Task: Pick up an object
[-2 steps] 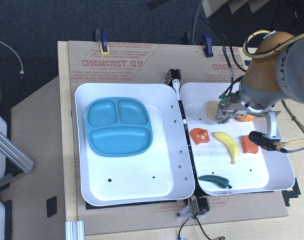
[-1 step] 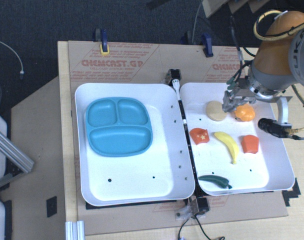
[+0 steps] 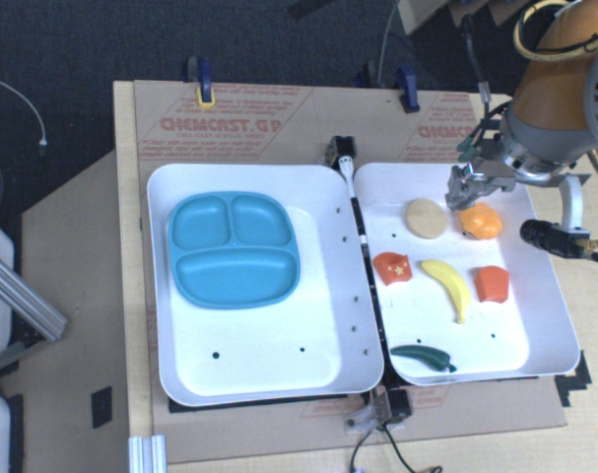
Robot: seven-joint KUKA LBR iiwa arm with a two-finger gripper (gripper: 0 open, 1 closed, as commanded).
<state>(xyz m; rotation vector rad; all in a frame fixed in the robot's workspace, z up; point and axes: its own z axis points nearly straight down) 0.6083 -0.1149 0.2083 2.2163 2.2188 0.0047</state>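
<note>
Camera view: table topped with brown printed board, dark carpet around it, cables trailing at left and top. Two white bins side by side. Left bin holds a blue divided plate. Right bin holds a beige round piece, orange fruit, tomato, banana, orange-red block, green pepper. Gripper sits low between the beige piece and the orange fruit; whether its fingers are released or clenched, cannot tell.
</note>
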